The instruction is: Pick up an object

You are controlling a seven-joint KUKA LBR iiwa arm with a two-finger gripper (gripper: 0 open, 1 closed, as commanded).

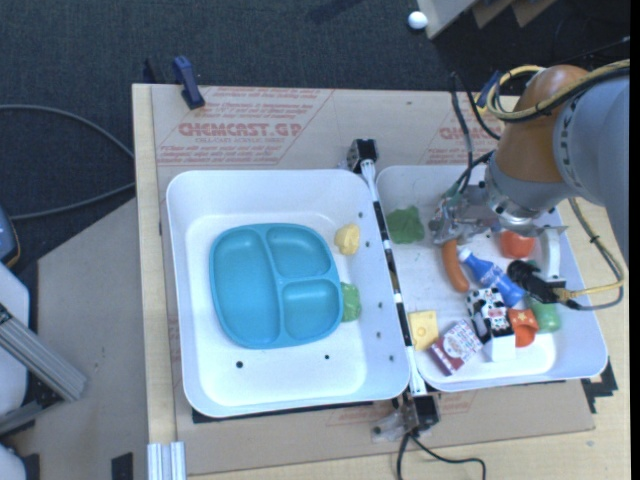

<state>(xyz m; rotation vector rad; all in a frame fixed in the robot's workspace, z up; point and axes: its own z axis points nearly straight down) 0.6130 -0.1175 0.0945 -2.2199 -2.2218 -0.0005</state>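
Though I cannot tell the gripper's [452,220] state, the orange sausage [455,265] at its six o'clock looks light, smooth; grasp mid-length.

Open floor in the right bin [420,190] is being left to the gripper [452,224]'s left, bounded by a green piece [405,225], while passage below is being blocked by crowded toys [495,308].

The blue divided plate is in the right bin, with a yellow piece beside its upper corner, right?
Not quite. The camera view shows the blue divided plate in the left bin, not the right one. The yellow piece does sit beside its upper corner.
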